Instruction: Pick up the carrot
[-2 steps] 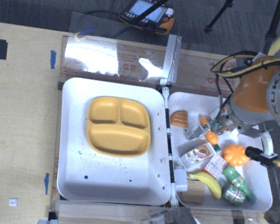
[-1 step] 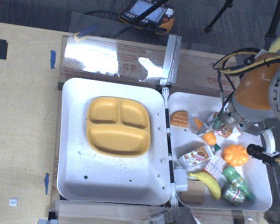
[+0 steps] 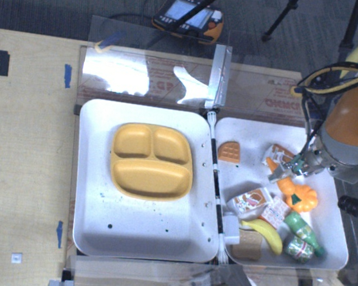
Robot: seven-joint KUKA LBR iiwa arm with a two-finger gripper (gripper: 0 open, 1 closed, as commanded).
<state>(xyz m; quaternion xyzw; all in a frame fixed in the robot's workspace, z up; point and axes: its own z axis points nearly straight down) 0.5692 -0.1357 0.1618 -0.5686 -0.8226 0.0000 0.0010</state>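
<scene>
Jaws low over glossy, tapered orange carrot [image 3: 288, 185].

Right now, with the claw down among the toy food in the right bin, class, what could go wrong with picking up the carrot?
1. Crowding: the claw sits between a packet and an orange item, so it may well catch the wrong one.
2. The orange item touches the snack packets and green bottle; lifting could drag them.
3. Which piece is the carrot is unclear here, so it could mis-target.
</scene>
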